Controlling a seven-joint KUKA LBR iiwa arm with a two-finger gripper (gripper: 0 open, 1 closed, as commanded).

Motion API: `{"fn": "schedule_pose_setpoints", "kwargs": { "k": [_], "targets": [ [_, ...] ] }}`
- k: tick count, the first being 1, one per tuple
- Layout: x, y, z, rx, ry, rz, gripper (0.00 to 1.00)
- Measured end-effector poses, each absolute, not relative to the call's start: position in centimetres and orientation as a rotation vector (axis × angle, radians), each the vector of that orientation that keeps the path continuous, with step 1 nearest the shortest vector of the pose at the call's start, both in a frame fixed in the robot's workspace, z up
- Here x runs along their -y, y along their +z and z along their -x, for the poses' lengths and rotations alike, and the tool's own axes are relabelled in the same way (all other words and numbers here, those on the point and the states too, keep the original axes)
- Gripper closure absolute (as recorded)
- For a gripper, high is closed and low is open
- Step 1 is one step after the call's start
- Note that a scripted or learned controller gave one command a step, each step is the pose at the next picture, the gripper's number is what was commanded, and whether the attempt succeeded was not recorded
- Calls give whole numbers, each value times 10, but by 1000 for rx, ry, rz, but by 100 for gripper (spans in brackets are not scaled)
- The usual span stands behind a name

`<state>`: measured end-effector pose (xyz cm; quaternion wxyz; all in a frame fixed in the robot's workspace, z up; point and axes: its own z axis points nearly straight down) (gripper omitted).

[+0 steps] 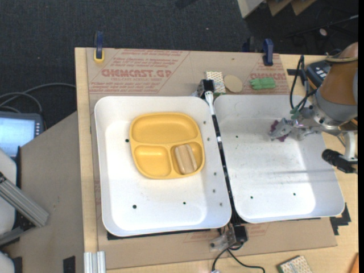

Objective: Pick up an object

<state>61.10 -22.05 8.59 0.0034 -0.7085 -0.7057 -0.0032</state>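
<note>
1. Nothing had been lifted yet, by my reading. The only loose object, a tan block (183,158), lay in the lower right compartment of the yellow tray (165,128) in the left bin (114,169).
2. The gripper (282,129) hung low over the right bin (273,192), well apart from the block.
3. Whether it was spread or closed could not be told; nothing was visibly in it.
4. The arm (335,95) reached in from the right, wrist angled leftward.
5. Crossing to the tray and grasping remained.

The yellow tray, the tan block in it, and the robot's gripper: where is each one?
Yellow tray (165,131): camera view, floor of its big top compartment.
Tan block (184,158): camera view, middle of its top face.
Gripper (281,131): camera view, at its fingertips over the right bin.
</note>
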Motion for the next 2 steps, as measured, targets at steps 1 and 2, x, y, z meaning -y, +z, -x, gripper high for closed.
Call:
{"fn": "schedule_pose_setpoints", "kwargs": {
  "k": [1, 2],
  "targets": [
    [201, 85, -669, 2226, -2, 2219, 0],
    [210, 85, -623, 2216, 3, 2221, 0]
  ]
}}
